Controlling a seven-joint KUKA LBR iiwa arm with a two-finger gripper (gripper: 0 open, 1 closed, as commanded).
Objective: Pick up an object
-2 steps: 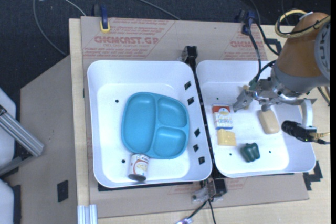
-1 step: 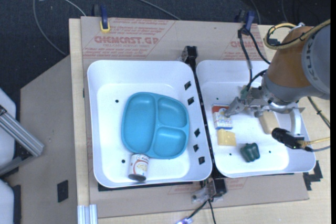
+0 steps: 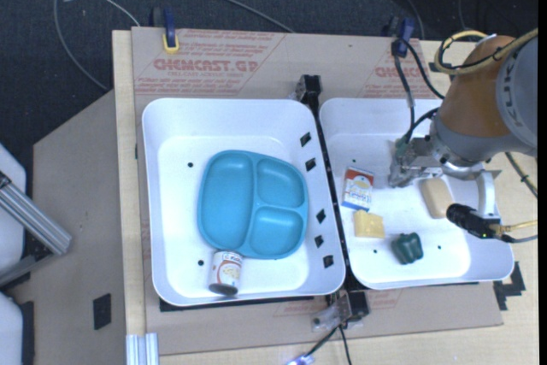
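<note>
Red print reading "CHEMCAST GP" runs across the brown board [image 3: 214,55] behind the bins.

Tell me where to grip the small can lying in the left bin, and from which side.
Grip the can across its round body, coming straight down from above. It lies on its side near the left bin's front wall, close to the blue divided plate. I'd set the fingers either side of its curved wall, where there seems to be room.

One fixed camera looked down at a slant from above the bench [image 3: 214,55], framing both white bins [image 3: 162,184] at moderate range.
</note>
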